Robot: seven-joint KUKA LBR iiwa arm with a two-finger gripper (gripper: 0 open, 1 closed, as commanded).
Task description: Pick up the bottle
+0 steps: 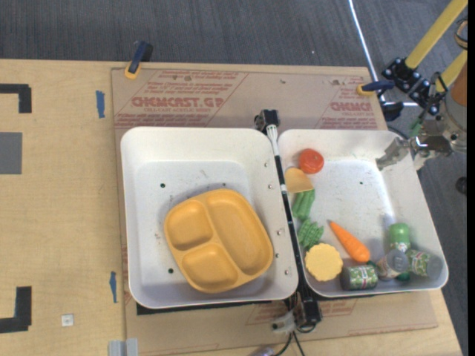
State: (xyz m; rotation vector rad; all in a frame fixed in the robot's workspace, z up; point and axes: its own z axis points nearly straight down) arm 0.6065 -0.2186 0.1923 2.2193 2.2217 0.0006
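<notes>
The bottle (405, 262) is small and clear with a green label, and it lies on its side in the near right corner of the right bin (371, 180). A green rounded piece (398, 235) stands just behind it, and a green can (360, 277) lies to its left. My gripper (404, 153) hangs over the far right rim of that bin, well behind the bottle and apart from every object.
The right bin also holds a red tomato (311, 161), a carrot (349, 242), a yellow round piece (323, 262) and green vegetables (305, 215) along its left side. A yellow divided plate (217, 238) lies in the left bin (148, 169).
</notes>
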